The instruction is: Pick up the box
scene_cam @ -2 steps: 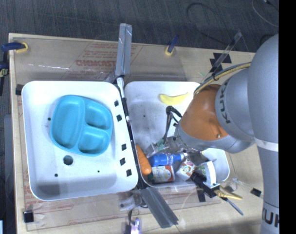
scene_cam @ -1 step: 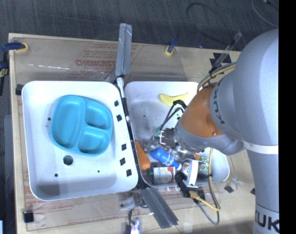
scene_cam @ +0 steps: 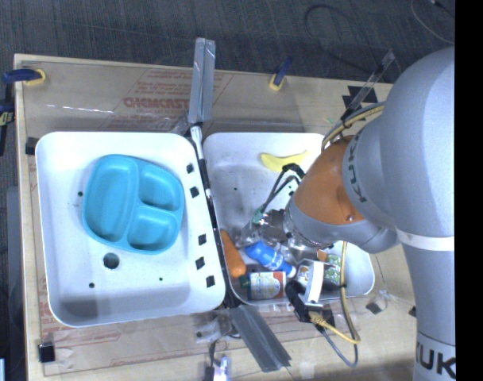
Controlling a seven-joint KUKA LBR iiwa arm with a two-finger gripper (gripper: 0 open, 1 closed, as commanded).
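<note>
Counter (scene_cam: 83,94) of pale wood with red print carries two white bins side by side, over dark carpet. The claw (scene_cam: 283,248) reaches down into the right bin (scene_cam: 226,165), buried in clutter; how it stands cannot be told. Just below-right of it lies the box (scene_cam: 321,275); below it, a can (scene_cam: 265,284); to its left, an orange carrot (scene_cam: 232,254). Well left, the other bin (scene_cam: 59,276) holds a blue divided tray (scene_cam: 134,203).
</note>
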